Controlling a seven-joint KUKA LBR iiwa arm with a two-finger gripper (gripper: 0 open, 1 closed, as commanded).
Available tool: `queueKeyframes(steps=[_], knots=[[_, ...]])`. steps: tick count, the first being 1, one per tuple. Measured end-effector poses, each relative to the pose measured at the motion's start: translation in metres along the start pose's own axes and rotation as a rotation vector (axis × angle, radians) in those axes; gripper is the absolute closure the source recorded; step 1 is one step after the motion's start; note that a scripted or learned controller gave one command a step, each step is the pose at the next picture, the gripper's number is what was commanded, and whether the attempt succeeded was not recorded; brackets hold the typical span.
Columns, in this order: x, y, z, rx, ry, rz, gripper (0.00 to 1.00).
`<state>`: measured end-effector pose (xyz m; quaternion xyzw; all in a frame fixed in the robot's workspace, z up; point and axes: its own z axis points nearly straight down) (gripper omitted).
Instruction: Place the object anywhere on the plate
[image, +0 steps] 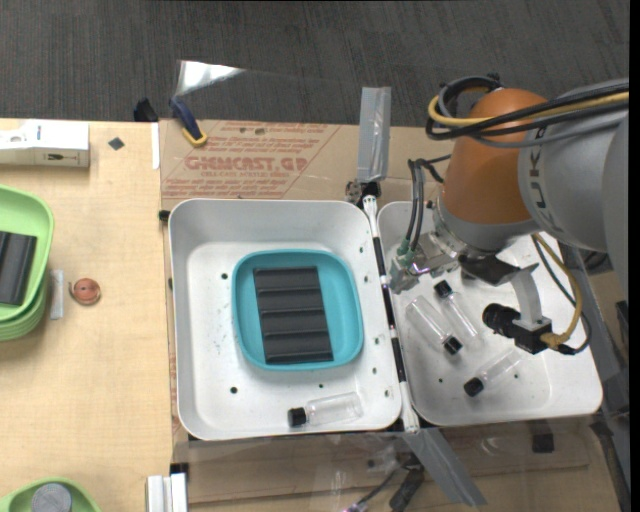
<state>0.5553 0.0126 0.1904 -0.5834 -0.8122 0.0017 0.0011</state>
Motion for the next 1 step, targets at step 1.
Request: queueKeyframes(steps=[1], knots=[[0.0, 0.0, 0.0, 0.0, 0.0, 0.0, 0.0]])
